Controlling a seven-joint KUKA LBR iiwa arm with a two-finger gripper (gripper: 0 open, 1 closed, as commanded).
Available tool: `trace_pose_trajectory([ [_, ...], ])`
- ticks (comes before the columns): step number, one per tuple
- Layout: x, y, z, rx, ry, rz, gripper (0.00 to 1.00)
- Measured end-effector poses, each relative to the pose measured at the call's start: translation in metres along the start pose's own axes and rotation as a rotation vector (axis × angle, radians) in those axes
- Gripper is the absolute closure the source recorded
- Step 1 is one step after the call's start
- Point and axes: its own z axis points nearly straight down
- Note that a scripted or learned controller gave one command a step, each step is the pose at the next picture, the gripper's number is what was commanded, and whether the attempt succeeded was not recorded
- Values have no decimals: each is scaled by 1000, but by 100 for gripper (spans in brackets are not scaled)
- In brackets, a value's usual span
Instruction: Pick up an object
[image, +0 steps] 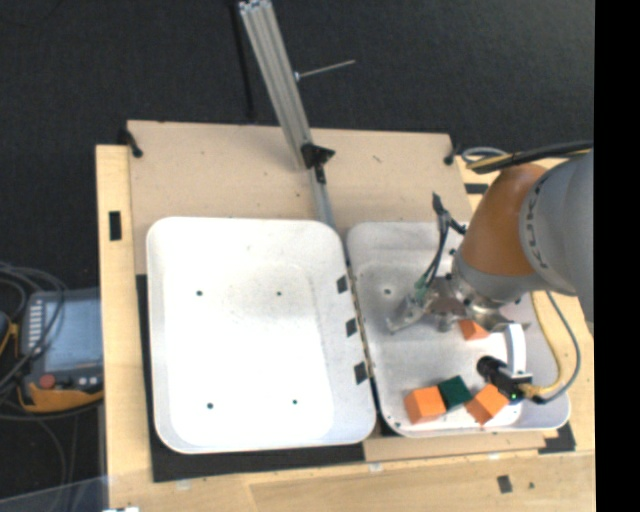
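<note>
A wooden worktop (280, 170) fills most of the overhead view, carrying 2 shallow white bins side by side. The left bin (250, 330) is a bare white tray. The right bin (385, 260) holds the arm and the objects. The grey arm (550, 225), with its orange band, reaches in from the right and bends down over the right bin.

Its end effector (425, 305) hangs low above the middle of that bin; whether it is spread or closed cannot be told from this angle, and nothing is seen held in it.

Along the bin's near edge lie 1 orange block (424, 402), 1 dark green block (455, 391) touching it, and another orange block (488, 404) just beside that. A further orange piece (470, 329) peeks out under the wrist.

The step appears to be the approach before any grasp. The next move likely calls for centring over 1 block, probably the first orange one, then descending and closing.
</note>
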Motion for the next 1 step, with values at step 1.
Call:
trace_pose_trajectory([
  [1, 1, 2, -14, -9, 4, 9, 100],
])
